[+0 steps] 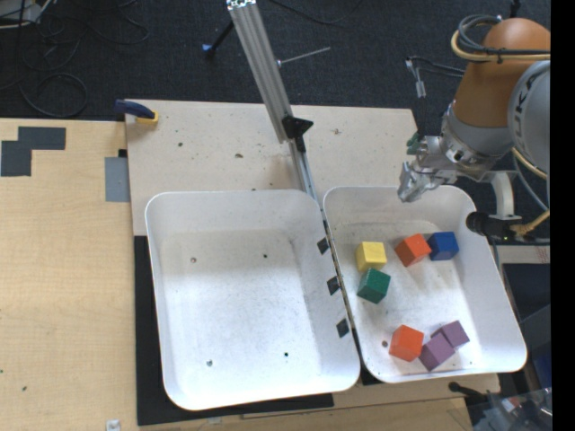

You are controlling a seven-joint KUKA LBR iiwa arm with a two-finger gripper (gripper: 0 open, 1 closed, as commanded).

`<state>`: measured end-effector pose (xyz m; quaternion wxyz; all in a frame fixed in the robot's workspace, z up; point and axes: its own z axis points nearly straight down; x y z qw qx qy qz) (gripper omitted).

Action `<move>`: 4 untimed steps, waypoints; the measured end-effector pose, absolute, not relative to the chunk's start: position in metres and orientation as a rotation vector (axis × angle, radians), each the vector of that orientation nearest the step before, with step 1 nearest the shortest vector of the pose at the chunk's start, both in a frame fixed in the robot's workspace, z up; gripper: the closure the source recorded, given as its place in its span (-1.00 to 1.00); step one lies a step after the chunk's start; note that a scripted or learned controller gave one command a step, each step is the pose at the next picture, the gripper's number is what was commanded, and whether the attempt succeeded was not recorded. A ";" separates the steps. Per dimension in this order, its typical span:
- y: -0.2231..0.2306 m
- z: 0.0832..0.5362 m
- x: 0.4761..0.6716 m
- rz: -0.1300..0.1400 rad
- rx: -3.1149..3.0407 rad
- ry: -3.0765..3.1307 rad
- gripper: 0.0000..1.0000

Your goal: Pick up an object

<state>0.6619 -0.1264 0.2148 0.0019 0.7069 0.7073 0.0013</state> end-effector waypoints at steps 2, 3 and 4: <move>-0.069 0.242 0.649 0.000 2.221 2.228 1.00; -0.012 0.240 0.651 -0.001 2.220 2.229 1.00; 0.029 0.232 0.642 -0.005 2.221 2.228 1.00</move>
